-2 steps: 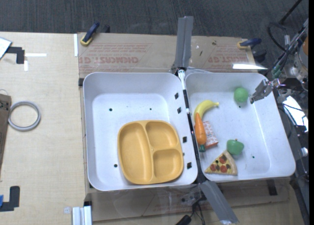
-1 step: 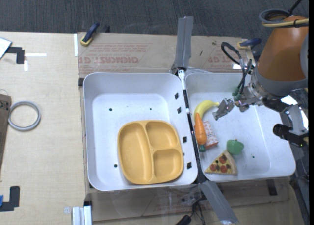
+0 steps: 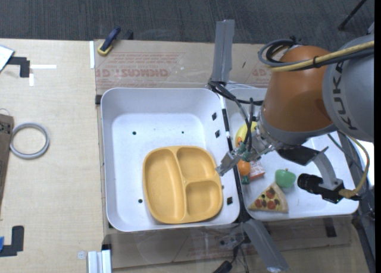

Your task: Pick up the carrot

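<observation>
The carrot [image 3: 244,167] shows as a small orange piece at the left edge of the right bin [image 3: 309,207], just beside the wall shared with the left bin. My gripper [image 3: 238,160] hangs directly over it, under the orange wrist band, and hides most of it. I cannot make out whether the carrot is held or only lying under the gripper.
A yellow divided plate [image 3: 181,184] lies in the left bin [image 3: 119,147]. In the right bin are a yellow banana [image 3: 242,134], a red and white item [image 3: 256,173], a green fruit [image 3: 286,178] and a pizza slice [image 3: 269,199]. A tape roll [image 3: 27,140] lies on the bench at left.
</observation>
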You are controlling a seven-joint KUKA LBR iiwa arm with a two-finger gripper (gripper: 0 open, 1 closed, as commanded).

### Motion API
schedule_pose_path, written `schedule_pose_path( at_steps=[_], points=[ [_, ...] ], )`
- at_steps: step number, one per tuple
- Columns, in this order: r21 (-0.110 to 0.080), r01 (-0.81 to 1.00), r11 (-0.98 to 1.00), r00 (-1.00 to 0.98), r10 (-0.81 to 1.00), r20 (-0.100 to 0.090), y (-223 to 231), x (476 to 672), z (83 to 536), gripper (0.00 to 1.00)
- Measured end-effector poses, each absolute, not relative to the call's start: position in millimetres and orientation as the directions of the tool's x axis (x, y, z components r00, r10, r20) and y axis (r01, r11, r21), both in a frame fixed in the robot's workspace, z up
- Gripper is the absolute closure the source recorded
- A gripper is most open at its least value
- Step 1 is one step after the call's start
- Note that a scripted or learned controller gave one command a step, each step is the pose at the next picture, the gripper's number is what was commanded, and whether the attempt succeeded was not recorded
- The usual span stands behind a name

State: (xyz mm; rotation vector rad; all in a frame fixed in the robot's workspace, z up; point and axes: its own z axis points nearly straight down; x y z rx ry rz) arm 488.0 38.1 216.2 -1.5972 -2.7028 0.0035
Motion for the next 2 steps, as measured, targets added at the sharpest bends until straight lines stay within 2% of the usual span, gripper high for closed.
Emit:
schedule_pose_path(
  at_steps=[1,2],
  points=[
    [-0.003,0.878,0.478,-0.478,0.878,0.000,36.7,489.1,224.7,1.00],
    [0.011,0.796,0.605,-0.605,0.796,-0.005,118.3,493.4,112.1,1.00]
  ],
)
